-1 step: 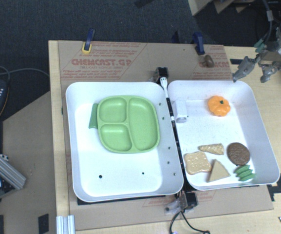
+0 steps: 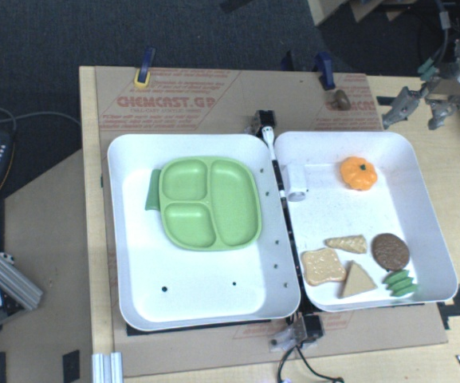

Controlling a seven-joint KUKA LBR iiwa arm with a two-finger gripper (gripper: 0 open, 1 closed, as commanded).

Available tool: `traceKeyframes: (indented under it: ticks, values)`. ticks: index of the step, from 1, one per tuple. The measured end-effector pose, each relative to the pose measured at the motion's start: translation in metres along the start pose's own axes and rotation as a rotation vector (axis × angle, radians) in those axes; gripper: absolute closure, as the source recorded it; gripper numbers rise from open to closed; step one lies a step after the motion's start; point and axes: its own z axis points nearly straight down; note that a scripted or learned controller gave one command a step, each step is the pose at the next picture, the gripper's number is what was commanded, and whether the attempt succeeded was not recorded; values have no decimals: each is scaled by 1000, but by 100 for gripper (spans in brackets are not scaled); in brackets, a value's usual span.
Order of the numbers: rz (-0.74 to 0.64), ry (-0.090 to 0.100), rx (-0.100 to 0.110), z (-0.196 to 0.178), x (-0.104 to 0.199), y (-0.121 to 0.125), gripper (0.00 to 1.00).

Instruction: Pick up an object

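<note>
The right bin holds several toy foods. An orange pumpkin-like fruit lies at the back. Near the front sit a brown round cookie, a toast slice, a small cracker, a triangular bread piece and a green pea pod. A small white cylinder lies by the bin's left wall. My gripper hangs above the bench beyond the bin's back right corner, fingers spread open with nothing between them.
The left bin carries a green divided plate over a green cloth edge. Clamps stand at the bench's back edge. A metal frame sits off the bench at the left.
</note>
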Motion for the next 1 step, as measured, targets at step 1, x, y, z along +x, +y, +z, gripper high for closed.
traceKeyframes:
  ticks: [1]
  values:
    - [-1, 1, 5, 43, 1, 2, 0]
